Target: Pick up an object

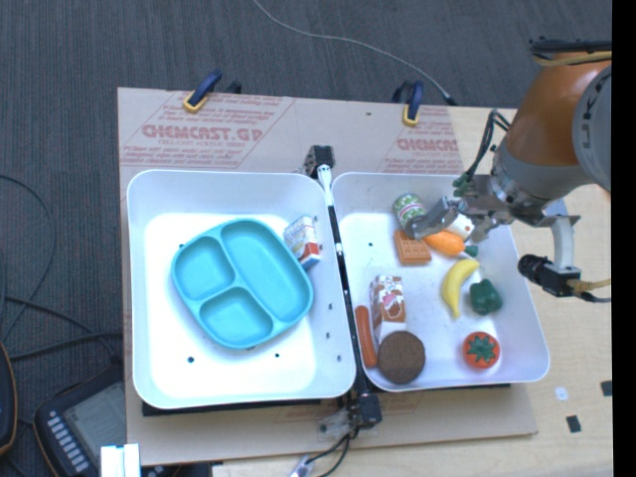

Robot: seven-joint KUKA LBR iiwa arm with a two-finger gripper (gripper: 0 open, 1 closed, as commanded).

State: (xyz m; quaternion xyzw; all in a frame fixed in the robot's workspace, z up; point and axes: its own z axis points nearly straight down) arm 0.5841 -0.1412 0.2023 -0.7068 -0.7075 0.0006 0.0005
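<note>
My gripper (455, 227) hangs low over the back of the right bin (533, 342), its fingers spread apart. An orange toy carrot (446, 243) lies just below and between the fingers; nothing is lifted. A green can (407, 210) sits just to the left of the gripper, with a brown cracker square (413, 250) in front of the can. A yellow banana (457, 285) and a green pepper (485, 296) lie nearer the front, to the right.
The right bin also holds a red tomato (480, 350), a round brown patty (401, 357), a sausage (367, 334) and a small carton (388, 299). In the left bin (140, 266) lie a blue divided plate (241, 281) and a small milk carton (304, 240).
</note>
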